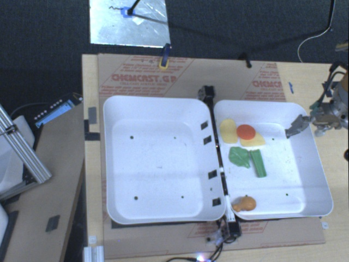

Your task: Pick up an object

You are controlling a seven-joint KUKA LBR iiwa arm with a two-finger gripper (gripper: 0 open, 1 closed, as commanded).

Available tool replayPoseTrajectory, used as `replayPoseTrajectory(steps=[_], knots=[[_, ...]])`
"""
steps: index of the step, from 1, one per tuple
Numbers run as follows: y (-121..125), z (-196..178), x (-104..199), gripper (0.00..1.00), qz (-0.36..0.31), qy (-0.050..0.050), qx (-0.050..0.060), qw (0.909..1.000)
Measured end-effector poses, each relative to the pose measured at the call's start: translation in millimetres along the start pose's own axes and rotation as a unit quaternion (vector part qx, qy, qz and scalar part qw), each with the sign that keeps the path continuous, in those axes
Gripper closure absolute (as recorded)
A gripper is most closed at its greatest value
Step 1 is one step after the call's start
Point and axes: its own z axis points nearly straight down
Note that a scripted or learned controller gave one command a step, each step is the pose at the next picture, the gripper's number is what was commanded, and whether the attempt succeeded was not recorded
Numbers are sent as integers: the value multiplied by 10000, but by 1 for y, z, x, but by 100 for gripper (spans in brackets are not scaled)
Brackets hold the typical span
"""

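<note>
The right bin (311,168) holds several small items. A yellow block (228,130) lies near its upper left, with a red round piece (246,131) on a yellow piece (255,141) beside it. Below them sit a green leafy piece (238,156) and a green stick (258,163). An orange-brown lump (244,203) rests at the bin's front left corner. My gripper (297,126) hangs at the bin's right rim, up and to the right of the items, apart from all of them. Nothing shows between its fingers.
The left bin (158,157) lies beside the right one, joined by a black clipped divider (218,162). Cardboard (147,75) lies under both bins. A metal plate (128,15) sits at the back, and an aluminium rail (22,152) stands at the left.
</note>
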Motion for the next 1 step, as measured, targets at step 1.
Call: replayPoseTrajectory(steps=[1], knots=[[1, -11, 0, 100, -18, -6, -20, 10000]])
